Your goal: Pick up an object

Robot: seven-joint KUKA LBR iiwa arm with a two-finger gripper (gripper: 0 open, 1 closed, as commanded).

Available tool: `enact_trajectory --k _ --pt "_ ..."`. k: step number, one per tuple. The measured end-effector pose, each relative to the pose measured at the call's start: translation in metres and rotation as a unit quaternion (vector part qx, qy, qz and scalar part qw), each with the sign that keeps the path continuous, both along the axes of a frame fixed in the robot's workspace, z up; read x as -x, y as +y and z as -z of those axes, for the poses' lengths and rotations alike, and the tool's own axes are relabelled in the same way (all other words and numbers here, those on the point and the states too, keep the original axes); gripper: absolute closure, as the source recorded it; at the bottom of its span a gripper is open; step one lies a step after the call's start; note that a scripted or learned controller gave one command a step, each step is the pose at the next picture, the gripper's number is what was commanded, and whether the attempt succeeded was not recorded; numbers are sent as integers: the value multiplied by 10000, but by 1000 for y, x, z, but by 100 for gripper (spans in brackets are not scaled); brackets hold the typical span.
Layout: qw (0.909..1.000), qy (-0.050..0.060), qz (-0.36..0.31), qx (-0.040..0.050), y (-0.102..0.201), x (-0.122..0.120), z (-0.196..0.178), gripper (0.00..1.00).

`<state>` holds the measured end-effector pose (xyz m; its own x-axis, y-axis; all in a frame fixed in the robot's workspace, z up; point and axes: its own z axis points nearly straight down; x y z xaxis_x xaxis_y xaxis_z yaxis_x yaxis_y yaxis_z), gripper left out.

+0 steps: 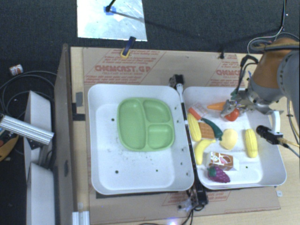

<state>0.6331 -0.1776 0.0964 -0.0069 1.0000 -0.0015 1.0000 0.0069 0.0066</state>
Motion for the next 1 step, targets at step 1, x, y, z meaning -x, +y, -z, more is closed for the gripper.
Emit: enact_trajectory --k 1 --pt "10000 -26 -27 -5 81 -36 -82 100"
